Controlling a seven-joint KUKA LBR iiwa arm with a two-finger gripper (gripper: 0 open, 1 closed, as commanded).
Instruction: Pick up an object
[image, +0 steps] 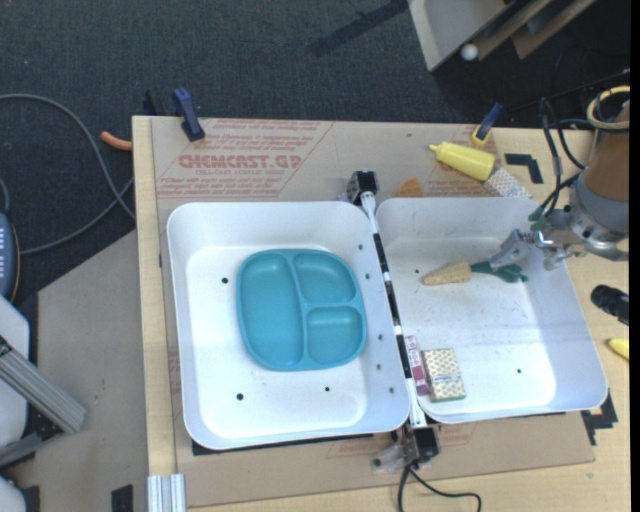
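In the right bin (560, 385), a toy corn cob (447, 274) with a green husk end lies at about 11 o'clock. The claw (522, 250) sits beside that husk; whether it is spread cannot be told. A grasp is best centred across the cob. "CHEMCAST GP" is printed on the tabletop (245, 160).

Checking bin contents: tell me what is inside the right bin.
The right bin holds a tan cone-shaped item, a small patterned box and the pincer; anything beneath them is covered.
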